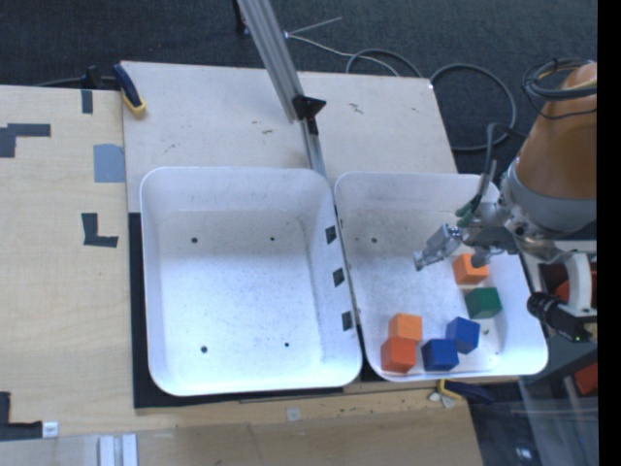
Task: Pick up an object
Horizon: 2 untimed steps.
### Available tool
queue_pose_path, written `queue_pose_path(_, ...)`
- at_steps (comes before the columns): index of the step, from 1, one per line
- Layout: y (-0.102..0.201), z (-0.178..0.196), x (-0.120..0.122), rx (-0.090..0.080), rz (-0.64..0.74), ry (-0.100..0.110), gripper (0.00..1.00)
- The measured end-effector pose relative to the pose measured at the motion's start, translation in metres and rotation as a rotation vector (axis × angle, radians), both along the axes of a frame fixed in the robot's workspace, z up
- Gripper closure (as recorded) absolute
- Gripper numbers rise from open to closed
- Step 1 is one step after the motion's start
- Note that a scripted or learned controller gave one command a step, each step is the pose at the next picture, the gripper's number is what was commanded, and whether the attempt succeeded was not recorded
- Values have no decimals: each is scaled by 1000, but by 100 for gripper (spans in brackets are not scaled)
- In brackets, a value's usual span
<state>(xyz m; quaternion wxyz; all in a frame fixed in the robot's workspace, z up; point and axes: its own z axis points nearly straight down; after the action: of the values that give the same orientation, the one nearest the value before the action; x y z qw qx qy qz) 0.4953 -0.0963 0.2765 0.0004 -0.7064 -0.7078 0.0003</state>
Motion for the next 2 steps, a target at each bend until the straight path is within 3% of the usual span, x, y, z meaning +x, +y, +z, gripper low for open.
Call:
queue_pose_path(1, -72, 0, 5, -3, -6, 0, 0)
queue_pose_path(2, -41, 34, 23, 0, 3, -4, 0)
